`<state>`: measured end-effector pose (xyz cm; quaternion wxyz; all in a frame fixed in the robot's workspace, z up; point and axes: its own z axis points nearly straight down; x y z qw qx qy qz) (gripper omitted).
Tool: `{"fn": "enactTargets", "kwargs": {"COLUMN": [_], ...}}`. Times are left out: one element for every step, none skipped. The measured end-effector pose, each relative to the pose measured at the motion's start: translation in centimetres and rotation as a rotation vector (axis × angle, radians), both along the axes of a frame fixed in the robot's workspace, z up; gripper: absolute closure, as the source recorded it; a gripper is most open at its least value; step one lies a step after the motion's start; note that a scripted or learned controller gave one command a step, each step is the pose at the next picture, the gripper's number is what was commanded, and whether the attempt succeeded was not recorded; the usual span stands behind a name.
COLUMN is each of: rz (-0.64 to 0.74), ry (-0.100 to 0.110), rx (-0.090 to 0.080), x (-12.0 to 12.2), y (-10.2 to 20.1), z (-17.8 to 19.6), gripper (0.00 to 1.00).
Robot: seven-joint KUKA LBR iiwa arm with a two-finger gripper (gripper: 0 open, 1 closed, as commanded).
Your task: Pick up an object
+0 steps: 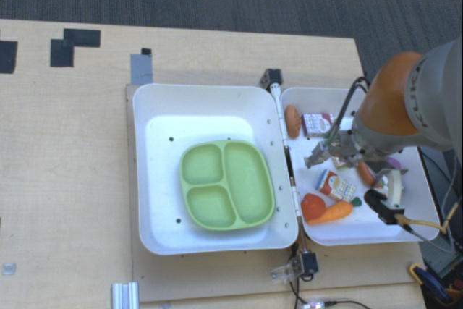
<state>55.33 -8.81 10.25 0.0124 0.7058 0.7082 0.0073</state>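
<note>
- The two-finger gripper (322, 154) hangs low inside the right-hand shallow white bin (347, 231), at the end of the grey arm with its orange band (387, 101), which enters from 3 o'clock.
- Whether the gripper is released or clenched cannot be told from this slant; the metal parts at its tip blur together, and nothing is plainly seen caught in it.
- Just below the gripper, toward 5 o'clock, lies a small white-and-red printed packet (338, 187), tilted, close to the tip but seemingly not touching it.
- At 6 o'clock from the gripper, near the bin's lower wall, a round red toy tomato (312, 206) rests against an orange toy carrot (334, 212), whose tip points toward 3 o'clock.
- At 11 o'clock from the gripper, an orange-brown oblong toy (292, 121) lies beside the bin's left wall.
- At 12 o'clock sits a small white-and-pink box (315, 124), just beside the oblong toy.
- A small red piece (366, 173) lies at 3 o'clock from the packet, partly under the arm.
- A white bottle-like object (396, 184) rests toward the bin's right wall.
- The left-hand shallow white bin (155, 155) carries a light green plastic plate with three compartments (227, 184), set toward its 5 o'clock corner.
- Both bins stand side by side on a pale wooden bench (65, 177).
</note>
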Motion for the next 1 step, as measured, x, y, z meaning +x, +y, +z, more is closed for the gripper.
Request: {"fn": "enactTargets", "kwargs": {"rz": [0.001], "ry": [-0.005], "rx": [-0.001], "x": [0.15], "y": [0.0], "z": [1.11], "gripper": [1.0]}}
